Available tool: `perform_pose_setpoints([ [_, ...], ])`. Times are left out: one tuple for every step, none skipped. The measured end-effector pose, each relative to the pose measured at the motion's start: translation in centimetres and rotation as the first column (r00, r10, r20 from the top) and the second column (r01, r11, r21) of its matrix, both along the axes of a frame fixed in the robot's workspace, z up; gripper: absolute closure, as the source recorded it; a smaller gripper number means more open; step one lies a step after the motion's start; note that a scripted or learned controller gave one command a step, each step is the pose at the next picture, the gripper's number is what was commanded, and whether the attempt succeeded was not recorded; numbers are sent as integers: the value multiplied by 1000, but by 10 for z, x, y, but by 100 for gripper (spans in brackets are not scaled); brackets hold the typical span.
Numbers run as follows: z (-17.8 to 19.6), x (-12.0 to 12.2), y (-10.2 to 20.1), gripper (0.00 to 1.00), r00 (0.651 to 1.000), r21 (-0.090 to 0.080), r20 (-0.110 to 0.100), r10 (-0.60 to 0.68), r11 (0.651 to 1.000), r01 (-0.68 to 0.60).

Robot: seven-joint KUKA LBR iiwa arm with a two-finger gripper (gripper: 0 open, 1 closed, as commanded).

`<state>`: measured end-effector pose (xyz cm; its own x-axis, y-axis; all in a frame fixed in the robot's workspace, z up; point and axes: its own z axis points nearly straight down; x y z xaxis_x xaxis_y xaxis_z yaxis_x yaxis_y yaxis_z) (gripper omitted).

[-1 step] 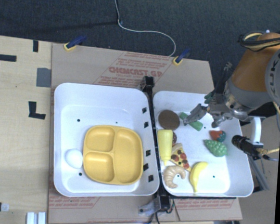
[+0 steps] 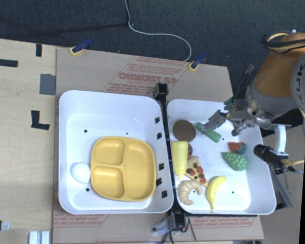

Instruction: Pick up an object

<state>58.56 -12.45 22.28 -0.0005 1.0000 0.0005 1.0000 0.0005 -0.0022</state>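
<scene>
Green object (image 2: 212, 134): small flat green plastic piece, lying in the right white bin (image 2: 251, 203) directly beneath the tool; its long axis runs from upper left to lower right in the camera view.
Tool (image 2: 227, 123): two dark fingers spread apart, one (image 2: 214, 120) slanting down to the left, the other (image 2: 239, 126) to its right; nothing visible between them. The green piece lies just below the left finger; contact cannot be told.
Arm (image 2: 280, 71): grey with an orange band, reaching in from the right, wrist bent down over the rear part of the right bin, fingers pointing down and leftward.
Brown disc (image 2: 184, 130): round, flat, to the left of the tool, near the bin's dividing wall.
Strawberry and grapes: a red toy strawberry (image 2: 236, 147) and a green toy grape bunch (image 2: 235, 160) just below and slightly right of the tool, close to each other.
Yellow block (image 2: 179, 157): upright-lying rectangular piece, below-left of the tool, long axis running near to far.
Pizza slice (image 2: 196, 170): toy, beside the yellow block.
Croissant and banana: a tan toy croissant (image 2: 189, 190) and a yellow toy banana (image 2: 215, 189), well below the tool, at the near side.
Left white bin (image 2: 72, 107): far left of the tool, holding a yellow divided plastic plate (image 2: 123, 168) and a white egg (image 2: 80, 172) beside it.
Surface (image 2: 15, 134): light wood, with cardboard (image 2: 145, 76) under both bins.
</scene>
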Motion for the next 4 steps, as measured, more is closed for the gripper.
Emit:
perform_pose_setpoints([
  [-52,-4,9,0,1000,0,-4,1,1000,-1],
  [-106,-5,-3,0,1000,-5,-1,-2,1000,2],
  [-137,-3,-2,0,1000,-1,7,0,1000,0],
  [-124,-1,1,100,1000,4,9,3,1000,-3],
])
